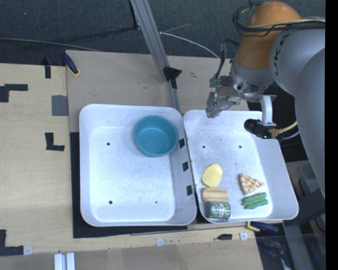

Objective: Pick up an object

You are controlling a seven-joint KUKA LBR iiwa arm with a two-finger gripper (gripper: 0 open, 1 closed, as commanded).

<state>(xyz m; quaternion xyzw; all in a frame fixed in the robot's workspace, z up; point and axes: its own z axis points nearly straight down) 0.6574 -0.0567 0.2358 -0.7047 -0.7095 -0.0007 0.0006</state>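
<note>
Grey tool (pixel 214 109) hangs over the right bin's (pixel 274 158) far-left corner, nothing in it; can't tell its opening. Yellow piece (pixel 212 175), pizza slice (pixel 250 183), green beans (pixel 255 201), can (pixel 218 210) sit near the front. Blue bowl (pixel 155 135) in left bin (pixel 105 169).

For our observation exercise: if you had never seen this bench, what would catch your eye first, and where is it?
The grey arm's orange band glows at the top right, with its gripper above the far rim of the right bin. A blue bowl sits alone near the left bin's far edge. Small food items cluster in the right bin's near end, led by a yellow piece.
</note>
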